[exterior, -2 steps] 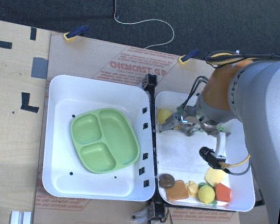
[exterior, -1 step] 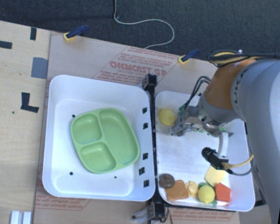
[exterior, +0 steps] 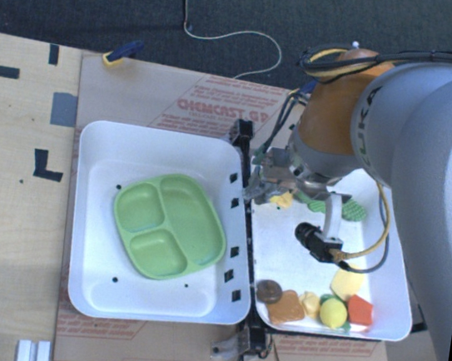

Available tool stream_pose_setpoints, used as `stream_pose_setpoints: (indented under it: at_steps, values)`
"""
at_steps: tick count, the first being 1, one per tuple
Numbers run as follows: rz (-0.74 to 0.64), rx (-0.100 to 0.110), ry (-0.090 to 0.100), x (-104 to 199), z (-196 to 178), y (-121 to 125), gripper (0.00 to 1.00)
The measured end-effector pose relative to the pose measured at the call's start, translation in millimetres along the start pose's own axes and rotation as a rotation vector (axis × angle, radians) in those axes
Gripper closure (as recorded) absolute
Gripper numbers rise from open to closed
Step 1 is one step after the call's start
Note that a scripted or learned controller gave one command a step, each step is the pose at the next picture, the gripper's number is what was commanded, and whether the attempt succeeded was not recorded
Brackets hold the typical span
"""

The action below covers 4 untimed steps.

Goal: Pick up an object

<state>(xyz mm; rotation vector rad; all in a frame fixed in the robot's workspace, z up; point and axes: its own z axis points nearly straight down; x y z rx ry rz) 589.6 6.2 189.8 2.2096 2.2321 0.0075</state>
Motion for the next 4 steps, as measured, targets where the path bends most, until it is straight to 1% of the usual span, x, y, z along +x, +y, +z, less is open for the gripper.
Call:
stream_pose_setpoints:
  at_steps: [1,2,3,4]
  values:
    - [0.011,0.009,-0.003,-17.6,5.7,-36.9,1.00]
    - [0.002,-0.011,0.002,35.0,-158.0,-66.6,1.00]
    - [0.005,-0.004,-0.001,49.4,-241.9,-97.8,1.00]
    - [0.007,0.006,-0.005,48.9,-246.1,-97.0,1.00]
